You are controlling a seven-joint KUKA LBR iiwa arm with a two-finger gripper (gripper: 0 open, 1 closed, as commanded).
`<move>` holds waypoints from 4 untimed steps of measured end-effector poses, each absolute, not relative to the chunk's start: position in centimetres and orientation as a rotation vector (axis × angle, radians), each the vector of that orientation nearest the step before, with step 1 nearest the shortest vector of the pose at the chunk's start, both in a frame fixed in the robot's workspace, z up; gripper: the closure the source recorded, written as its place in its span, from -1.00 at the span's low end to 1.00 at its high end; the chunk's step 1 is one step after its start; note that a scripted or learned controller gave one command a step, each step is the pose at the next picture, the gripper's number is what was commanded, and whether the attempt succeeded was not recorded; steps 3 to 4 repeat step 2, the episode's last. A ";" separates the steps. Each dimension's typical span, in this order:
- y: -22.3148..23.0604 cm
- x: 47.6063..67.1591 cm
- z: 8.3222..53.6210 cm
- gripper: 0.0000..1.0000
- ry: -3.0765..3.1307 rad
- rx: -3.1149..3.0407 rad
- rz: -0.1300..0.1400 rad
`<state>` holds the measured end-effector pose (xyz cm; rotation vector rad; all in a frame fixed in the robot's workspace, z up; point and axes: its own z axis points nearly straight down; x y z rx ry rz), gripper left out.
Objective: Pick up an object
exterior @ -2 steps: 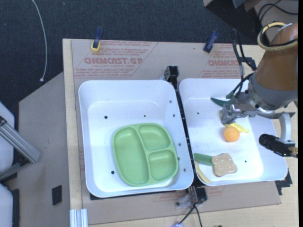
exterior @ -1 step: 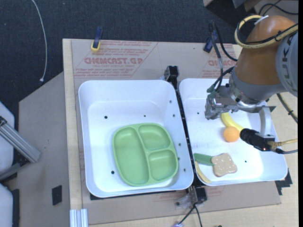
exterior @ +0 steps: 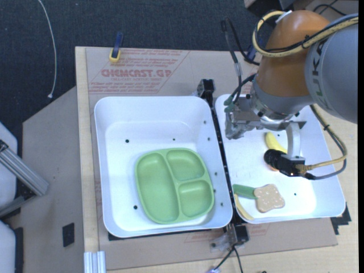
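Green divided plate (exterior: 173, 183) in left bin (exterior: 108, 152)

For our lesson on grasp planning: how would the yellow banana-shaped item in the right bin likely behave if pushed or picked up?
The banana looks curved and smooth, so it would probably pivot or slide on the right bin's slick floor when pushed. It seems like a light toy, likely stiff. Its rounded sides might slip from the jaws.

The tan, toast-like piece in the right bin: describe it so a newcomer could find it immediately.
Look at the right bin, the one under the arm. Near its front edge lies the tan toast-shaped piece, beside a green strip. It is beige, speckled and lumpy-edged, unlike the yellow item farther back.
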<state>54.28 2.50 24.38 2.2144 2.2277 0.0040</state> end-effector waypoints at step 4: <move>7.5 55.9 23.0 -1.00 2.223 2.219 0.001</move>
